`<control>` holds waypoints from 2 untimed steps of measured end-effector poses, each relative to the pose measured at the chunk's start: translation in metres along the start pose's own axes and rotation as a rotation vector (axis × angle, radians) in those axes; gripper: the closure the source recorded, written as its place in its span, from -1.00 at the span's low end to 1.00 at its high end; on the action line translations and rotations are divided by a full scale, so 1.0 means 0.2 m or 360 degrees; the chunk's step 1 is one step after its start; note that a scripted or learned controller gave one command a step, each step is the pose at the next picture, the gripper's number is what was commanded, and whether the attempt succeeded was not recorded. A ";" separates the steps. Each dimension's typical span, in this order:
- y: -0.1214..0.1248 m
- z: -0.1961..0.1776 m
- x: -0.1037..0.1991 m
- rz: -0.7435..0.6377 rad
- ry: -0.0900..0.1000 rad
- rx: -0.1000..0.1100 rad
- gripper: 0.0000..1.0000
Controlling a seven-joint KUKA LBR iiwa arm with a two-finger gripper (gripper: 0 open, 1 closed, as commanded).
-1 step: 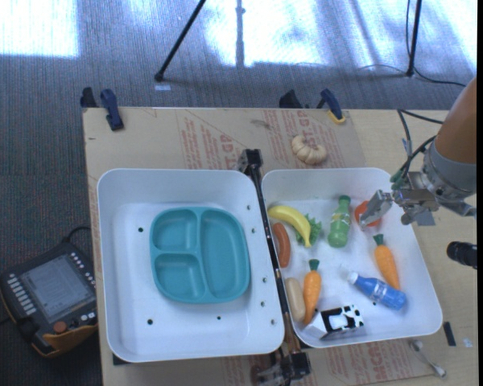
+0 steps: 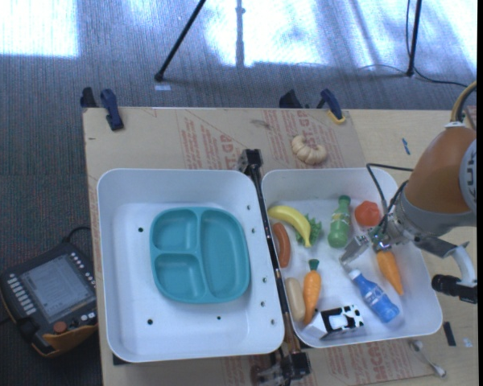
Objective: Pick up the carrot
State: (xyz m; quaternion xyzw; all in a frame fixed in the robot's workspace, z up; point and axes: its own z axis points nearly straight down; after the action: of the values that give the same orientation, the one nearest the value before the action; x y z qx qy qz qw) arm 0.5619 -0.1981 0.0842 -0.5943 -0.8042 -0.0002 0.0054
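Oddly, two orange carrots lay in the right bin (image 2: 435,316): one (image 2: 311,289) green-topped, another (image 2: 390,270) below the tool (image 2: 370,244), grip unclear.

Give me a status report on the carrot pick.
End effector low in right bin, grip unclear. One carrot directly beneath, second carrot apart. Blue bottle alongside.

Sunlit grey carpet (image 2: 306,30), perhaps tripod legs (image 2: 185,34)
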 end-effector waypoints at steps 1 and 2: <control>-0.01 -0.03 0.00 0.0007 0.0005 0.0010 1.00; -0.09 -0.76 0.26 0.0261 -0.0014 -0.0014 1.00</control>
State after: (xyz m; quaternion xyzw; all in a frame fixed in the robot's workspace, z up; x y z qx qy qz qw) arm 0.5306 -0.1543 0.2375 -0.6583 -0.7528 -0.0007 -0.0007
